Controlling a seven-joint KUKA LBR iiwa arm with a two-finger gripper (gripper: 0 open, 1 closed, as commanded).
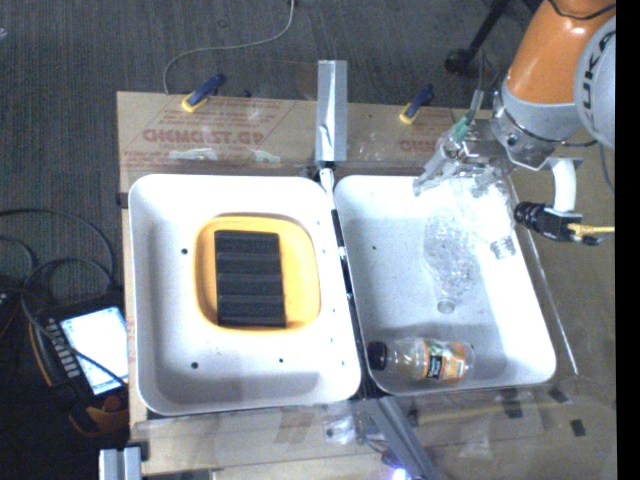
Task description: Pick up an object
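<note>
- I see my tool (455, 163) over the right bin's (390, 268) far edge; I cannot tell its state.
- Two clear plastic bottles there: one crinkled (452, 258) under the tool, one labelled (425, 358) along the near wall.
- One left bin (160, 298) holds one yellow tray with a ribbed black block (250, 278).

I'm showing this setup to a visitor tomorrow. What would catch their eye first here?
Probably the yellow tray with its dark ribbed insert, sitting in the middle of the left bin. Next, the arm's orange band at top right, with the claw over the right bin's far edge. A clear crumpled plastic bottle lies below the claw, and a bottle with an orange label rests along that bin's near wall.
</note>
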